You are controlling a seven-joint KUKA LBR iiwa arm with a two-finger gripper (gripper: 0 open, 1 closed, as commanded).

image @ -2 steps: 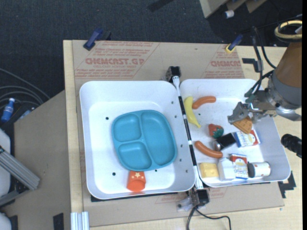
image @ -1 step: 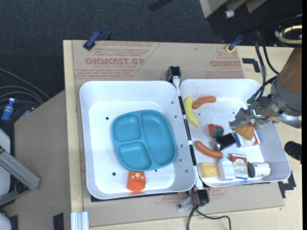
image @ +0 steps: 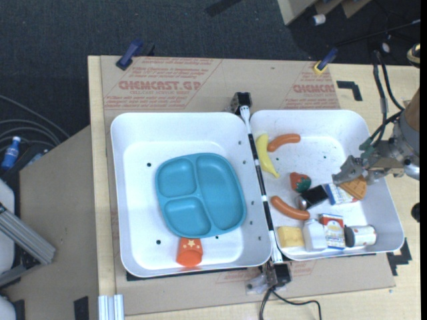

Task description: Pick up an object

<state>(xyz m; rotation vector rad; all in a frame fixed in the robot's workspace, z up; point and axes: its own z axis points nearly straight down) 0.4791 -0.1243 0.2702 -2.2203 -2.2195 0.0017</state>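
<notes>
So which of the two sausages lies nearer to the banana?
The upper sausage, at the back of the right bin: it almost touches the banana, while the lower sausage lies apart.

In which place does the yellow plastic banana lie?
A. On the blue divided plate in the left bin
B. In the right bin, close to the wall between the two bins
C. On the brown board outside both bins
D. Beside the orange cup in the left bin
B: the yellow plastic banana lies in the right white bin, near its left wall, next to an orange-red toy sausage.
</notes>
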